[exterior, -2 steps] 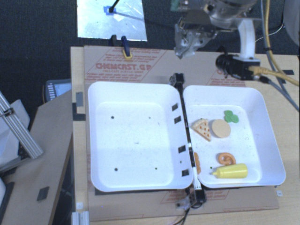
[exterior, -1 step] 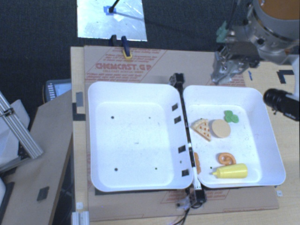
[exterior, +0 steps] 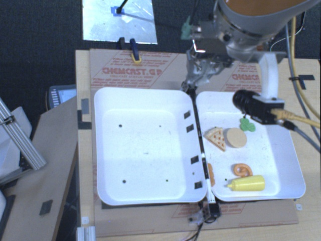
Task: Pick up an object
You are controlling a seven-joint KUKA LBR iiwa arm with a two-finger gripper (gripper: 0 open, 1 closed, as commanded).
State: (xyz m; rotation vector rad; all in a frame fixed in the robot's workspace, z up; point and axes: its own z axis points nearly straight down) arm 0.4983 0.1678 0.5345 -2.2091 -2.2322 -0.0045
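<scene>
Smooth white plastic bins (exterior: 138,97) rest on matt brown cardboard (exterior: 150,70); a foil-like sheet (exterior: 120,14) gleams.

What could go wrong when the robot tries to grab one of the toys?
The gripper sits at the back rim between the bins, away from the toys, so it might close on nothing. The pizza slice and round cookie touch, so grabbing one may push the other. The mustard bottle might roll away.
</scene>
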